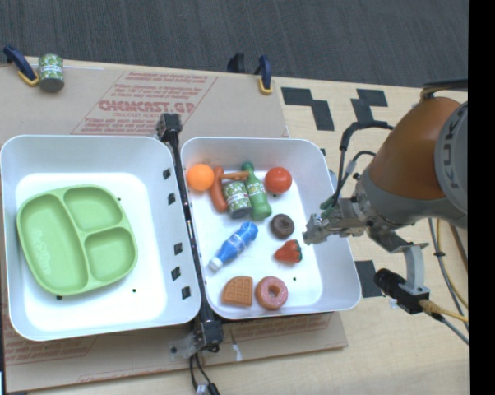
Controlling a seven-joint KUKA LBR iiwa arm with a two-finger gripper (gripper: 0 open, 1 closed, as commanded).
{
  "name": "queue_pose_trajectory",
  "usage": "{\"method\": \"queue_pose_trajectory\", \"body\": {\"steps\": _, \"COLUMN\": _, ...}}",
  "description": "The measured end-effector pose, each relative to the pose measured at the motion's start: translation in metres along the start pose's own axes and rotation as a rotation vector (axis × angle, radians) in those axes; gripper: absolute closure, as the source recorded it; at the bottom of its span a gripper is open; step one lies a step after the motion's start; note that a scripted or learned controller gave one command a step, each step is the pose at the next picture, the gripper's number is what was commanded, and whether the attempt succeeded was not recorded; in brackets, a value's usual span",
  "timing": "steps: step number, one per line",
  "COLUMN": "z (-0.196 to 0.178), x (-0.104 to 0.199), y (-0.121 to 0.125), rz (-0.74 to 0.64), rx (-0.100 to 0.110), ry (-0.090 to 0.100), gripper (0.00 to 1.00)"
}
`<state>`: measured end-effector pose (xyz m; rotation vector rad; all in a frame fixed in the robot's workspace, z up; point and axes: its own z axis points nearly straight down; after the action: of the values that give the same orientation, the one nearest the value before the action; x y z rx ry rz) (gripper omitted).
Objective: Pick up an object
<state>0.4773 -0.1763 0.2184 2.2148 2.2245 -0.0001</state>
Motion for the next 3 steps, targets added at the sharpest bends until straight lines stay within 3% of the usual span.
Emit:
{"method": "queue_pose_trajectory", "body": {"steps": 1, "z": -0.033, "x": 0.012, "y": 0.110, "rz": -0.001, "rx": 0.001, "ry": 0.002, "gripper": 1.00}}
{"method": "queue_pose_trajectory", "body": {"steps": 2, "z": -0.033, "x": -0.005, "y": 0.067, "rz": 0.001, "rx": 0.002, "ry": 0.002, "gripper": 1.00}}
{"method": "queue_pose_trajectory", "body": {"steps": 3, "z": -0.027, "x": -0.036, "y": 0.005, "rz": -0.001, "rx": 0.002, "ry": 0.000, "gripper": 1.00}}
